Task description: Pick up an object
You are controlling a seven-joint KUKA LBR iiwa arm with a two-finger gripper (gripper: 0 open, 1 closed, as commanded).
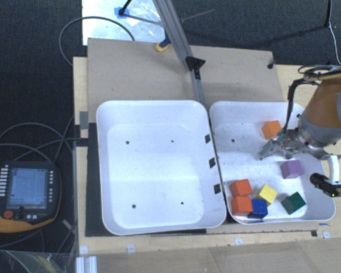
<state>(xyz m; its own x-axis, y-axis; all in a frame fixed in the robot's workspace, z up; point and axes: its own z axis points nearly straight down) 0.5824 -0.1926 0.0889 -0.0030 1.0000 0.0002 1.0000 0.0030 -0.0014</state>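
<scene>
Blocks: we saw seven small cubes, all in the right white plastic bin (324, 212).
Orange cube (271, 129): it lay near the bin's far side, just left of the arm's wrist.
Lilac cube (291, 168): it sat just below the jaws, apart from them.
Front cluster: two more orange cubes (241, 195) stood stacked one behind the other by the left wall, with a blue cube (260, 207) and a yellow cube (267, 194) touching beside them.
Dark green cube (294, 202): it lay alone toward the front right corner.
Jaws (271, 151): the grey metal fingers were low over the bin floor between the far orange cube and the lilac one; we could not tell whether they were open or closed.
Arm (324, 110): grey with an orange band, it reached in from the right.
Left white bin (159, 164): it stood touching the right one on the brown board counter (142, 73).
</scene>
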